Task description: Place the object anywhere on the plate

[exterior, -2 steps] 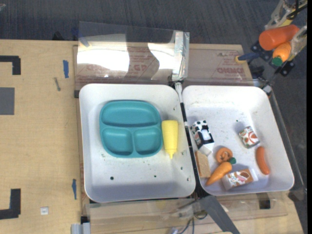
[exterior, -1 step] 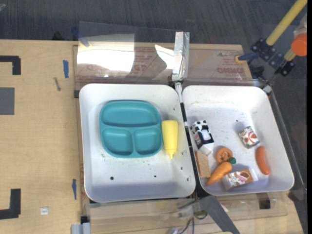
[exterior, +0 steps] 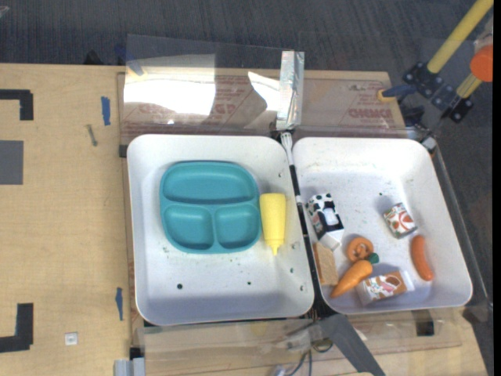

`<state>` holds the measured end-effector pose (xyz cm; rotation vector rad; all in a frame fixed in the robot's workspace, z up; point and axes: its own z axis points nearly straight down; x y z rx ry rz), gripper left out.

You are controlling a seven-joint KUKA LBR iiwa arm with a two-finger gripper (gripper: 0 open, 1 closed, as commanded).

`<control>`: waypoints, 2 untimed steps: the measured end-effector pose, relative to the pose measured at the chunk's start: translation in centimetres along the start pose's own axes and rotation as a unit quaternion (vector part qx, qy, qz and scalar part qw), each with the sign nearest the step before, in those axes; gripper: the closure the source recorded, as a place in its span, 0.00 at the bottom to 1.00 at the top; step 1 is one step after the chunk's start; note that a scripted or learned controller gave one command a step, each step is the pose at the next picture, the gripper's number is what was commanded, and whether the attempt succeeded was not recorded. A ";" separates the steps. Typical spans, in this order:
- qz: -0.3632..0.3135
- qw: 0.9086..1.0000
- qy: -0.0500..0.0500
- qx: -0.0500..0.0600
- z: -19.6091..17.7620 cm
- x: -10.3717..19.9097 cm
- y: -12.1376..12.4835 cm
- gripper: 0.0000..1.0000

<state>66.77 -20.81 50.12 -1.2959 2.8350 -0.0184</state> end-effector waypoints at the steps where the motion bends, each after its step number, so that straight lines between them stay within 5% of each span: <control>1: 0.000 1.000 -0.005 0.005 -1.3 -0.2 -0.1 1.00; 2: 0.001 1.000 -0.009 0.009 -2.6 -0.4 -0.1 1.00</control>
